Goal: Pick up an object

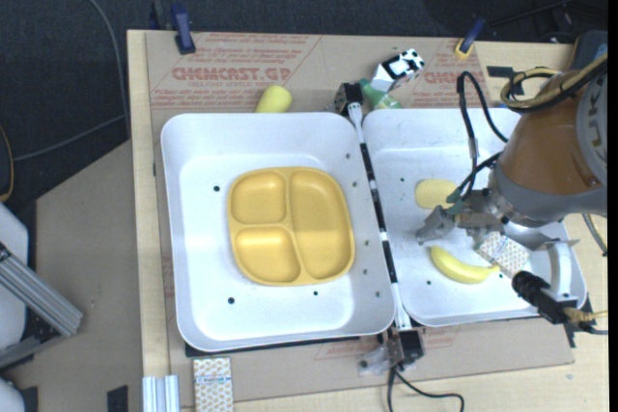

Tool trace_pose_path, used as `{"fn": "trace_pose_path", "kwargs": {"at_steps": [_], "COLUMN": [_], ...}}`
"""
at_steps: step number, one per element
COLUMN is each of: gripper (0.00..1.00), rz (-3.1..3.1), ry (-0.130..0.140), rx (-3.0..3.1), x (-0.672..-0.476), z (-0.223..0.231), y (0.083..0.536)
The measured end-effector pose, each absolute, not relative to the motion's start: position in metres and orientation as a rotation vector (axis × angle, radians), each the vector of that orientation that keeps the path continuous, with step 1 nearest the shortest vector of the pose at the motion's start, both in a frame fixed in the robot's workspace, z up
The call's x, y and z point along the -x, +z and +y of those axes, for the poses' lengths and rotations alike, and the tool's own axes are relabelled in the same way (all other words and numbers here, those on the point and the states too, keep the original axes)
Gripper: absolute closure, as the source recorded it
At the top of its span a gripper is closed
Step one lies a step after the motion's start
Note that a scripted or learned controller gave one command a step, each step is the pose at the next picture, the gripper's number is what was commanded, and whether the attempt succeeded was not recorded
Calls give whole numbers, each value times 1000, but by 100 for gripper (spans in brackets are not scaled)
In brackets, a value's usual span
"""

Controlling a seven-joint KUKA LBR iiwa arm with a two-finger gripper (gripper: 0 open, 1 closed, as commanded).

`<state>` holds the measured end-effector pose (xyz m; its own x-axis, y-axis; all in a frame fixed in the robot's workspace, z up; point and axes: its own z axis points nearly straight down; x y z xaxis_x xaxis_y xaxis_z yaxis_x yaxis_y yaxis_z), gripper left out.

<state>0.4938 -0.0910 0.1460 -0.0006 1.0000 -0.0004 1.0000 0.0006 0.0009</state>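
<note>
Look at the brown cardboard sheet [319, 63] lying under the two white bins: you can read red print on it. Along the strip behind the left bin, large red block letters spell what looks like "CHEMCAST GP" [232, 72]. A line of much smaller red lettering runs above it, and you will find it too fine to make out. More red print of the same kind shows on the cardboard behind the right bin, near the back edge, but it is partly covered and you cannot read it.
</note>
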Motion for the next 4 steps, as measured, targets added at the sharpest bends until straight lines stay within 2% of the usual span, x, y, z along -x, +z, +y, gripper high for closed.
{"fn": "trace_pose_path", "kwargs": {"at_steps": [1, 2, 3, 4], "gripper": [0, 100, 0, 0], "rz": [2222, 2220, 2220, 2223], "ry": [0, 0, 0, -1], "rx": [-2222, -2222, -2222, -2224], "x": [-486, -486, -486, -479], "z": [-96, -96, -96, -108], "y": [84, 94, 94, 84]}}
